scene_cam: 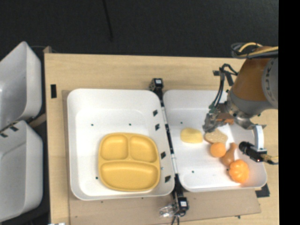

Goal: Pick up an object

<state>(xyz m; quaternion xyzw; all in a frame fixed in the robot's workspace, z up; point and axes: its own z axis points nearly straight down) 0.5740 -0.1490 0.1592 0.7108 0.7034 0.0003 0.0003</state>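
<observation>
The right bin [187,177] holds a pale yellow lump [191,135], a tan flat piece [216,137], a small orange ball [217,149], a brown piece [229,156] and an orange pumpkin-like fruit [238,170]. My gripper [212,123] hangs low over the right bin, just above the tan piece and to the right of the yellow lump. Its dark body hides the fingertips.
The left bin [84,111] holds a yellow divided plate [128,162]. A ridge with black clips [165,130] separates the two bins. The arm's orange band [251,81] and cables [224,78] lie over the right bin's far right side.
</observation>
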